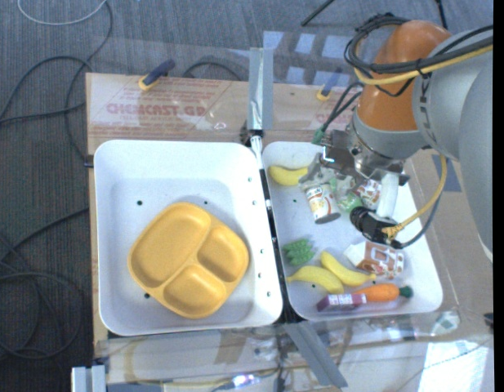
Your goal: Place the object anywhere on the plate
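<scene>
1. Grey carpet surrounds a bench with a brown board [166, 113] under two shallow white bins, and black cables trail over the floor at the left and top
2. Left bin [121, 170] holds a yellow plate [189, 258] with three compartments, lying a little toward the bin's near right part; nothing lies on the plate
3. Right bin [423, 288] holds the loose things: a yellow banana [286, 174] at its far left corner, a small can with a printed label [318, 203] just below and right of it, a green leafy piece [298, 251] near the left wall, two more yellow banana shapes [329, 273] side by side near the middle front, an orange-and-white packet [381, 260] to their right, a dark red bottle [343, 302] and an orange carrot [384, 293] along the near edge
4. Grey arm with the orange band [407, 51] reaches in from the right and stands over the far part of the right bin
5. Its gripper [343, 178] is low among the can and some crumpled wrappers; whether it is open, closed, or gripping anything I cannot tell, as the wrist and clutter hide it
6. No object lies between the bins; all of them are in the right bin, well apart from the plate
</scene>
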Action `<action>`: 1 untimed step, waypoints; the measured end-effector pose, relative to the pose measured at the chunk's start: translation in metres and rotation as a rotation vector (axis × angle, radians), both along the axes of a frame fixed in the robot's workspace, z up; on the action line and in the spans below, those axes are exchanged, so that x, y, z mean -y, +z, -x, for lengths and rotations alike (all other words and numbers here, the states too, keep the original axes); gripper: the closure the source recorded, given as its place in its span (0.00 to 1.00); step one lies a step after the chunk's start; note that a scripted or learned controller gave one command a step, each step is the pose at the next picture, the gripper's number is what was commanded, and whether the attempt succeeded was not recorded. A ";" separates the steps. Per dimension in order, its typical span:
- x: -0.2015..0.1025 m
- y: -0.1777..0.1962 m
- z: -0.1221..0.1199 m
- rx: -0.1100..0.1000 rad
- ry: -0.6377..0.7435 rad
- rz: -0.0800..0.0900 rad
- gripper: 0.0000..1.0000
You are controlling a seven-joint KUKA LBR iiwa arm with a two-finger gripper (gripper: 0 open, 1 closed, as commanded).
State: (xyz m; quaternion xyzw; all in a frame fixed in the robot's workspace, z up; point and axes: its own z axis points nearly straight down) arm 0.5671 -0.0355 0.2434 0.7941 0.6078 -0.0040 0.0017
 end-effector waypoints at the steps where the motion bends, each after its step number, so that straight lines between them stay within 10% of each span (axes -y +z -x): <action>1: 0.000 0.000 0.000 0.000 0.000 0.000 0.00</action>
